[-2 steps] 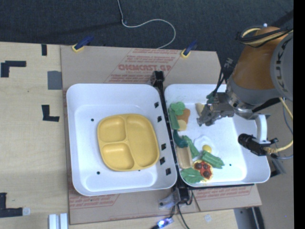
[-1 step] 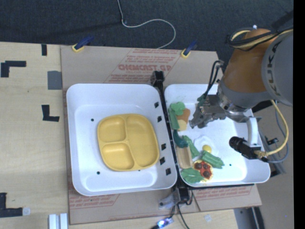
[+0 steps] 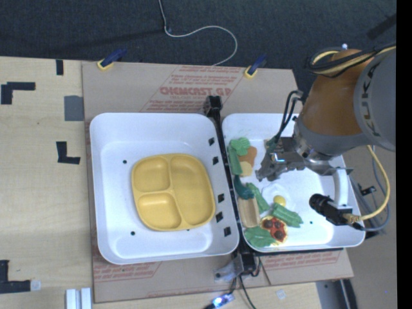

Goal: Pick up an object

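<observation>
My gripper [image 3: 269, 171] hangs low over the middle of the right bin [image 3: 322, 237], its fingers spread apart with nothing between them. Just left of it, along the bin's left wall, lies a heap of toy food: a green leafy piece [image 3: 239, 146], an orange piece [image 3: 250, 154], a dark green piece [image 3: 245, 188] and a tan bread-like piece [image 3: 248, 212]. In front of the gripper lie a small yellow piece [image 3: 279, 201], a green pod [image 3: 287, 216] and a red berry cluster [image 3: 273, 224] on a green leaf [image 3: 259, 238].
The left bin [image 3: 109, 140] holds a yellow plate [image 3: 172, 192] with three compartments. The grey arm with its orange band [image 3: 331, 105] reaches in from the right over the right bin's far side. A black camera unit [image 3: 325, 208] hangs beside the wrist.
</observation>
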Robot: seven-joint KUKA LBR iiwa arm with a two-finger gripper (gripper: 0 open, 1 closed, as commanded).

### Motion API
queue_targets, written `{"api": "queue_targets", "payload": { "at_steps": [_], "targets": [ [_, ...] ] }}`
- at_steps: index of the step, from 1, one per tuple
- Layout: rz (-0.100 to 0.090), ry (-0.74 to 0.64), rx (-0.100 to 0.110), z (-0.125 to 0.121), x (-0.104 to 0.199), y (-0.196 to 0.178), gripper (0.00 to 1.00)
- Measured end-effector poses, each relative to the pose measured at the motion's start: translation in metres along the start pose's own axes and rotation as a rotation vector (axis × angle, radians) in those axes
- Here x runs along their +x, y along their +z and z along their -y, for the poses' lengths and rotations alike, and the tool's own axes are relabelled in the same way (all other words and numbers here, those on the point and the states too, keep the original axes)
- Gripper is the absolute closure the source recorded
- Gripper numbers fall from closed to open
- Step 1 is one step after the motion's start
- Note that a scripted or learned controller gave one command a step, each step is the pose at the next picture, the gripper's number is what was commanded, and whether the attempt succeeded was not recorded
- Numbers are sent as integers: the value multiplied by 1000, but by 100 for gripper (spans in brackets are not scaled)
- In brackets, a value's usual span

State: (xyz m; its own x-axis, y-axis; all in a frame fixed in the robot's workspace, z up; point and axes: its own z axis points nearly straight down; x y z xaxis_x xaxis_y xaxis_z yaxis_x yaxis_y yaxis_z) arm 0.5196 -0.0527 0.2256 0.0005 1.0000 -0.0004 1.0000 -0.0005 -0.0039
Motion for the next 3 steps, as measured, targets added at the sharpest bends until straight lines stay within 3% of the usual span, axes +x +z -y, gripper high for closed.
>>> {"api": "queue_targets", "payload": {
  "at_steps": [1,2,3],
  "targets": [
    [0,-3,-3,-20,-3,-2,100],
    [0,-1,-1,-16,-11,3,100],
    [0,-2,0,-9,0,11,100]
  ]
}}
